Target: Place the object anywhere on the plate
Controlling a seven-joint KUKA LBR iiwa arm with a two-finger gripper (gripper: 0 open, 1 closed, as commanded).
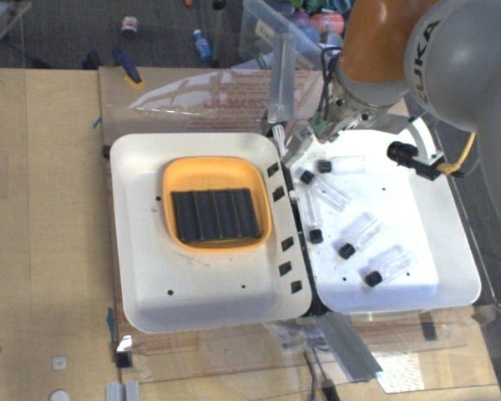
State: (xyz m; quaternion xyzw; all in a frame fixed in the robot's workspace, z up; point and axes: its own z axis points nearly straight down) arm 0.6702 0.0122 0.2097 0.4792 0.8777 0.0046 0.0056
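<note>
From the overhead camera, the orange plate (217,203) sits in the left bin (142,224), already carrying a dark ribbed block (215,215), while several clear vials with black caps (357,236) lie scattered in the right bin (426,224). The gripper (324,128) hangs at the right bin's far edge (whether released or clenched I cannot tell, the wrist hides it). To do this step well, I would pick one isolated vial, descend squarely across its width, and check the hold before crossing the divider to the plate.
</note>
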